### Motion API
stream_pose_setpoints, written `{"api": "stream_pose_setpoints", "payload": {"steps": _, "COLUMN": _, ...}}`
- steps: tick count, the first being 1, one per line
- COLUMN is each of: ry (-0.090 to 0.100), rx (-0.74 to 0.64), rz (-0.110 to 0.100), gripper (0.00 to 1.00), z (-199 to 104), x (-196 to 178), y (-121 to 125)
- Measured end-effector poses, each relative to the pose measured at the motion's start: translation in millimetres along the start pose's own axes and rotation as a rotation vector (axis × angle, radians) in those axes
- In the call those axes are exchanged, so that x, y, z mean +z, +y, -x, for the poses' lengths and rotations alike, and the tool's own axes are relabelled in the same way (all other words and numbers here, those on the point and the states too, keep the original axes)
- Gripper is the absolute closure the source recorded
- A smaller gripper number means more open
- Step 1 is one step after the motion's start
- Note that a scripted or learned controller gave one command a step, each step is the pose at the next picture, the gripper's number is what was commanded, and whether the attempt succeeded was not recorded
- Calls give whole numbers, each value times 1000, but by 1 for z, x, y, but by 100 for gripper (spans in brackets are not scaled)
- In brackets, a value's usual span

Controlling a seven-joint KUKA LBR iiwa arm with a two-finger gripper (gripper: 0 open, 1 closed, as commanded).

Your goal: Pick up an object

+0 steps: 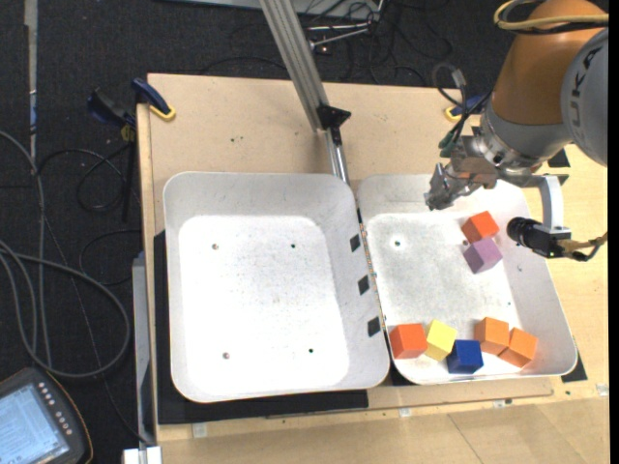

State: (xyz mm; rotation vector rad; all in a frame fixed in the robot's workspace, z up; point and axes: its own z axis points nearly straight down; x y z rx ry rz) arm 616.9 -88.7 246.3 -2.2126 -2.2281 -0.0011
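Gripper [440, 193] over right bin [551, 288] rear, nr orange cube [479, 227]; grip state unclear.

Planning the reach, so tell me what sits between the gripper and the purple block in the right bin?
In the camera view, one orange block lies between the gripper and the purple block, touching the purple one.

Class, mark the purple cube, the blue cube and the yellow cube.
purple cube [482, 255], camera view, top face.
blue cube [465, 356], camera view, top face.
yellow cube [441, 338], camera view, top face.
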Motion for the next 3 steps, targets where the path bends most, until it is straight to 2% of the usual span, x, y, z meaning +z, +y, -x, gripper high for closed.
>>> {"api": "stream_pose_setpoints", "payload": {"steps": 2, "ry": 0, "rx": -1, "rz": 0, "gripper": 100, "z": -97, "x": 15, "y": -6}}
{"api": "stream_pose_setpoints", "payload": {"steps": 3, "ry": 0, "rx": -1, "rz": -2, "gripper": 100, "z": -148, "x": 17, "y": -26}}
